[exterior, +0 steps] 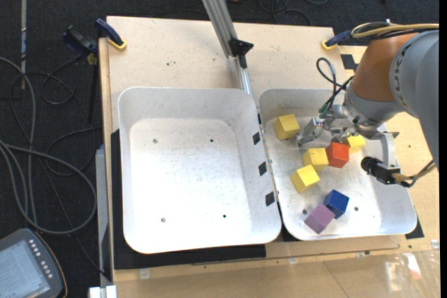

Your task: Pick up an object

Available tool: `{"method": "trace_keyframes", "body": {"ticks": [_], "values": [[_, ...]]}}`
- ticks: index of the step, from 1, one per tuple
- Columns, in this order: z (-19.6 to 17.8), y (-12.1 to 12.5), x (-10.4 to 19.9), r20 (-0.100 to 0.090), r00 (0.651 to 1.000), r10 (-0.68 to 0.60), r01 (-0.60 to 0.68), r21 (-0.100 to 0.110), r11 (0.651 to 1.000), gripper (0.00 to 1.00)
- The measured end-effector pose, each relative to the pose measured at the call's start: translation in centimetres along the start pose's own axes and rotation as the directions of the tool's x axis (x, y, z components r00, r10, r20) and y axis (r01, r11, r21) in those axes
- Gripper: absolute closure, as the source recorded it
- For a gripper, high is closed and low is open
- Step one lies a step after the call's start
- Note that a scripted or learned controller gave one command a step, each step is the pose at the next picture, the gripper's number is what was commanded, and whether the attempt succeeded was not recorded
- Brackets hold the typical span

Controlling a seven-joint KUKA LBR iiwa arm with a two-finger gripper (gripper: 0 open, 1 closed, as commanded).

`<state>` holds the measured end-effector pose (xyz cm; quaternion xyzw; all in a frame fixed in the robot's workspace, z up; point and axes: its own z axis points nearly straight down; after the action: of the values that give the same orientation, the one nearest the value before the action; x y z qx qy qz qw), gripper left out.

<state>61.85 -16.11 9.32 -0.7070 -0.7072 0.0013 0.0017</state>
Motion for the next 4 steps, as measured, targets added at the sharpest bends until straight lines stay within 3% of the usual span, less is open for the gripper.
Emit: {"method": "trace_keyframes", "body": {"ticks": [1, 3, 4], "values": [[-1.3, 0.1, -0.1, 0.002, 1.000, 0.000, 0.000, -0.006, 1.000, 1.00], [-12.8, -0.1, -0.7, 0.003, 1.000, -0.002, 0.002, -0.012, 1.000, 1.00], [-14.0, -1.5, 4.9, -0.002, 1.000, -0.008, 0.008, -0.005, 1.000, 1.00]]}}
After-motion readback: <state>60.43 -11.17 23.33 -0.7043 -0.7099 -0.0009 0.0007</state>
